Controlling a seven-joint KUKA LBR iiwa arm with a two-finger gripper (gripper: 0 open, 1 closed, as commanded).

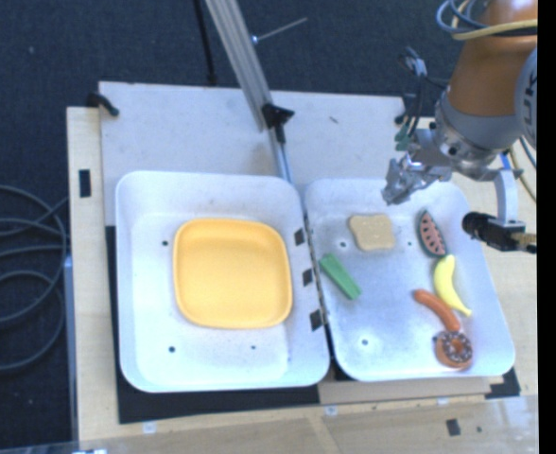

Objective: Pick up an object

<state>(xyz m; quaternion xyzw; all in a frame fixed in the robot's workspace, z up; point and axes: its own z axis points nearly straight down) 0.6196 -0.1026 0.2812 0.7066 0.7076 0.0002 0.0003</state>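
Two shallow white bins sit side by side on the tabletop (193, 121), their inner rims touching along the middle. The left bin (136, 282) carries a yellow square plate (232, 272) near its centre, with bare floor showing on all four sides of it. The right bin (391, 348) holds six small items: a tan slice of bread (372, 232) toward the far rim, a green block (339, 277) lying tilted just beside the inner rim, a watermelon slice (432, 234) near the right rim, a banana (449, 284) below it, an orange sausage (438, 308) just beside the banana, and a brown doughnut (453, 348) close to the near right corner. The middle and near left of this bin's floor are open. The hand (398, 189) hangs over the far rim of the right bin, up and to the right of the bread and apart from it; nothing is seen between its tips, and whether it is spread or pressed together cannot be told from this angle. A grey pole (235, 41) slants across the far side of the tabletop.
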